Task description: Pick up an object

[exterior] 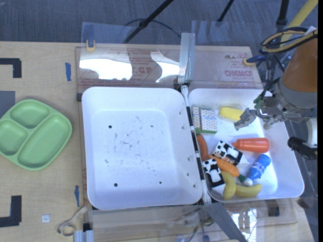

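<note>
Wooden bench (pixel 40 59), two white bins (pixel 136 105), grey carpet (pixel 50 9).

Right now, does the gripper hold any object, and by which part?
Nothing is held. The gripper hangs above the right bin, beside the yellow corn, with no object between its fingers.

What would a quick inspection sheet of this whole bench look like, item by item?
Surface: wooden bench bearing a left white bin and a right white bin, side by side.
Job's things: in the right bin, a yellow corn-like toy, orange-red bottle, blue bottle, banana, carrot, black-and-white spotted toy, small patterned box.
Clutter: green divided plate left of the bins.
Pincer: pincer hangs above the right bin's far side, beside the corn-like toy; grip state unclear.
Cables: yellow and dark cables at the arm.
Surroundings: clear panels behind the bins; dark stand legs on grey floor.
</note>
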`<state>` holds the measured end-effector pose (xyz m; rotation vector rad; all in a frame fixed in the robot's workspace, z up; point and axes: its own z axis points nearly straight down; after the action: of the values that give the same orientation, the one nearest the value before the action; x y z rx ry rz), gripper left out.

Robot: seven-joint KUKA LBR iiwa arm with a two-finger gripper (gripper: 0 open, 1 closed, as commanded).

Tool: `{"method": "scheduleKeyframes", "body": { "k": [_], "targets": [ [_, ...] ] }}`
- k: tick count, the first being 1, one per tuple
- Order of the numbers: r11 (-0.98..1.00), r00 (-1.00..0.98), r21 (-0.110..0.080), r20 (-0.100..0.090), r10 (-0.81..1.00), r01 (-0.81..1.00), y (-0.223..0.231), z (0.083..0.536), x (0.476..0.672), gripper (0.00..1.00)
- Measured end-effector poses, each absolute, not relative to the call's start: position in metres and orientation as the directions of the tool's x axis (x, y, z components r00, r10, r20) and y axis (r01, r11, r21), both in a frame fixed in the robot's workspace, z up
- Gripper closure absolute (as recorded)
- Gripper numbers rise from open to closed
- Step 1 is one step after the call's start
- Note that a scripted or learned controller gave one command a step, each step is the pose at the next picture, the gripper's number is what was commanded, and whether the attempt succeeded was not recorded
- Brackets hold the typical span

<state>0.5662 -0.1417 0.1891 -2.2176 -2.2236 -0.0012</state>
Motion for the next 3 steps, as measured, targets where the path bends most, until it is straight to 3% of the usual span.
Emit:
{"method": "scheduleKeyframes", "body": {
  "k": [1, 2, 3],
  "targets": [
    [0.05, -0.05, 0.003, -0.001, 0.999, 0.999, -0.151, 0.137, 0.633, 0.0],
    [0.252, -0.252, 0.003, -0.001, 0.968, 0.968, -0.178, 0.086, 0.643, 0.0],
    [0.526, -0.526, 0.002, -0.001, 0.85, 0.85, -0.188, 0.086, 0.622, 0.0]
  ]
}}
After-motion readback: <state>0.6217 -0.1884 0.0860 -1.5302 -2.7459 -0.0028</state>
